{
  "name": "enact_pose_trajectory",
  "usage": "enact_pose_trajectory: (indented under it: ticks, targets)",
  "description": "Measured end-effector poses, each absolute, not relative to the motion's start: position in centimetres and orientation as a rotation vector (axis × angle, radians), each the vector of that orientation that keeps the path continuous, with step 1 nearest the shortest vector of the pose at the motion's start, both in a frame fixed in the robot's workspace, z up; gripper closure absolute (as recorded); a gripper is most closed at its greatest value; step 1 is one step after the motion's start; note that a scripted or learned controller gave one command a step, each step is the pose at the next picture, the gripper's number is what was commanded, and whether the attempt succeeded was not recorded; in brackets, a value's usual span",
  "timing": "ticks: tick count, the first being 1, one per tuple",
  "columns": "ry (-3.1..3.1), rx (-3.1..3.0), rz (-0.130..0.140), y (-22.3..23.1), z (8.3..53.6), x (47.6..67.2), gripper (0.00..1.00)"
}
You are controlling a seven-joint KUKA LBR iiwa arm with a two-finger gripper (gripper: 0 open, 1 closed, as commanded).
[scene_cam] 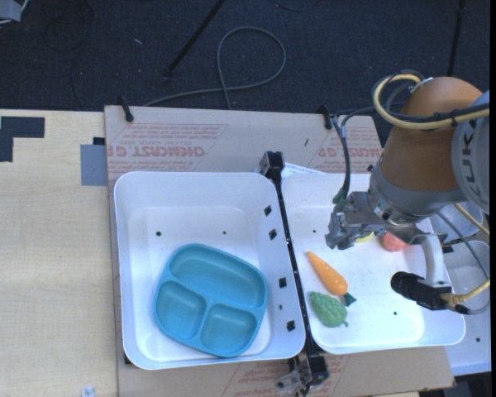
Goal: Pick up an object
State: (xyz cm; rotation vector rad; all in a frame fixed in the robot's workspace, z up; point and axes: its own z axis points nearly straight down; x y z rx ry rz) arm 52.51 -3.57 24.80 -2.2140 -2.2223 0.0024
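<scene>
A: Table (pixel 41 246), pale wood; right white bin (pixel 372 337); orange plastic carrot (pixel 327 274)?

B: Carrot lay just below-left of the end effector (pixel 341 236), long axis diagonal. Grip state couldn't be told.

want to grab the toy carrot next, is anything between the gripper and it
Nothing visible stands in the way. The gripper hangs in the right bin, just above and to the right of the carrot, with bare bin floor between them. The green toy lies past the carrot on the near side, and the pink thing sits off to the right.
</scene>
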Motion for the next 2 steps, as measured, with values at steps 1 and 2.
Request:
enact_pose_trajectory:
  ticks: [1, 2]
  targets:
    - [-2.223, -2.214, 0.004, 2.2, 24.8, 52.3, 1.0]
    - [-2.222, -2.215, 0.006, 7.6, 23.3, 50.5, 1.0]
